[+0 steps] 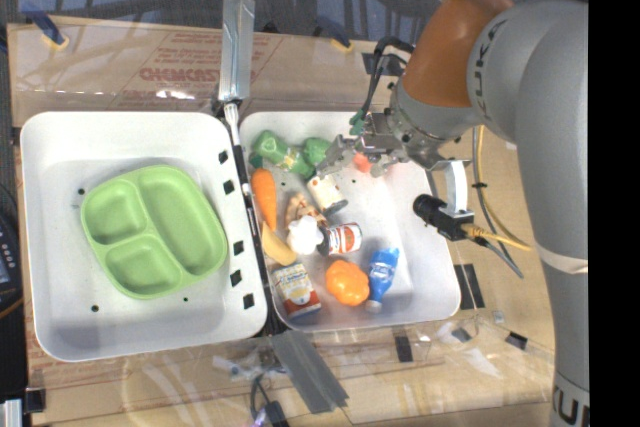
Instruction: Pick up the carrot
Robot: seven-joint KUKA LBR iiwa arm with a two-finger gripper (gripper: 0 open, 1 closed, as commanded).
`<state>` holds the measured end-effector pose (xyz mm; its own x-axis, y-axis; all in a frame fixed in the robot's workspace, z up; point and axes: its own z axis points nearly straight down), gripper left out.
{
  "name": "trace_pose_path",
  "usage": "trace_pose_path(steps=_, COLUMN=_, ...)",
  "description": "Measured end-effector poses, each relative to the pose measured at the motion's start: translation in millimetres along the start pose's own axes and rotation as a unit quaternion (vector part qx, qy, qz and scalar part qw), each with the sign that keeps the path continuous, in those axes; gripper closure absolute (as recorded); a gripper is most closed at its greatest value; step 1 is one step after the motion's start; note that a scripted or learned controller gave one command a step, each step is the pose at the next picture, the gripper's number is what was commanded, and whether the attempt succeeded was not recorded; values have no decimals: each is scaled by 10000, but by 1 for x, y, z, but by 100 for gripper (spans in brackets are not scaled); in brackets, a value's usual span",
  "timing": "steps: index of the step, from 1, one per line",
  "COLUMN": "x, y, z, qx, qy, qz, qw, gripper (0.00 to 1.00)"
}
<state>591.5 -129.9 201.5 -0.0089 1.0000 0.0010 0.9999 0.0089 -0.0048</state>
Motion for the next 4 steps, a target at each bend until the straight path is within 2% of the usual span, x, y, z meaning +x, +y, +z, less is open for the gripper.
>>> trace_pose_path(steps=1, x=22, y=-82, z=48, qx=0, qy=3, qz=-1469, qw=9892, gripper=0)
trace_pose_path(steps=2, x=-12, y=-109, z=46, qx=-5, qy=0, qz=-1471, qw=9891, gripper=0)
trace_pose_path(steps=3, x=31, y=-112, z=106, qx=-56, qy=-30, qz=-1608, qw=9870, gripper=0)
trace_pose_path(steps=4, x=33, y=-111, z=96, qx=-56, qy=-5, qz=-1637, qw=9865, gripper=100)
